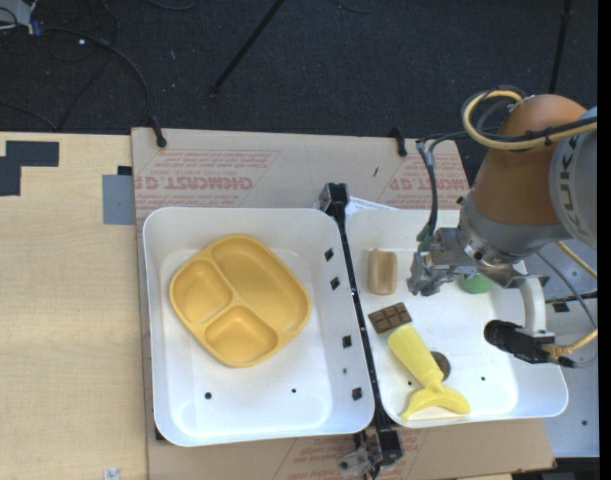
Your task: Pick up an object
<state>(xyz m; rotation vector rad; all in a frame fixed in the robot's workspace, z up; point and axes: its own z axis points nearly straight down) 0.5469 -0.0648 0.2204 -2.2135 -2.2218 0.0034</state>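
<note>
Two shallow white plastic bins sit side by side on a pale wooden counter (55,318), over a sheet of printed brown cardboard (245,173). The black divider rail (350,298) between the bins serves as the landmark here.

Left of the rail, the left bin (185,408) holds a yellow three-compartment plastic tray (239,298), lying flat and turned at an angle, well apart from the rail.

Right of the rail, the right bin (505,393) holds several small objects. A tan rounded block (383,270) lies just beside the rail toward the far end. Nearer the viewer, a dark brown segmented chocolate-bar piece (390,318) lies close to the rail. Touching or just below it, a yellow plastic whale-tailed toy (422,368) stretches diagonally away from the rail, its tail at the near end. A small dark brown disc (440,364) is partly hidden behind the toy. A small green object (475,285) lies farther from the rail, largely hidden by the arm.

The grey arm with its orange band (530,168) reaches in from the far side of the right bin. Its tool (425,280) hangs between the tan block and the green object, over the bin floor; whether its parts stand apart or together cannot be told, and no object is seen between them.
</note>
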